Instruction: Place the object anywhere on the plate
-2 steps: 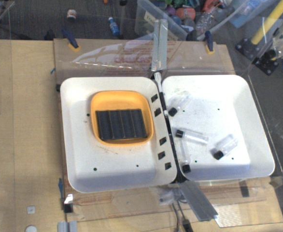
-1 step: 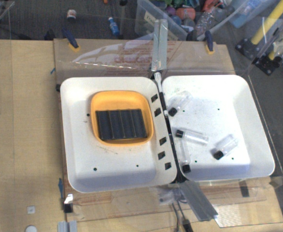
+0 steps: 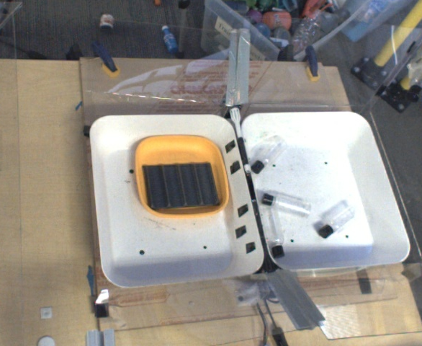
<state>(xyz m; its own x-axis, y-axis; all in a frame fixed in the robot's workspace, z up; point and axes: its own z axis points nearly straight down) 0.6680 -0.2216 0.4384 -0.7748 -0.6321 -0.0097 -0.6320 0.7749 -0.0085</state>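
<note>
Left bin (image 3: 117, 251) holding an orange plate (image 3: 182, 148) with a dark ribbed insert (image 3: 181, 186); right bin (image 3: 369, 244) holding clear capped vials, one near the divider (image 3: 285, 202), one further right (image 3: 335, 218), one above (image 3: 265, 156); gripper state cannot be told; pick step apparently pending; next move calls for grasping one vial.

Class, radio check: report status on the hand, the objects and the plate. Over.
Orange plate in left bin, dark ridged insert on it. Four clear vials loose in right bin. None on plate yet. Over.
</note>
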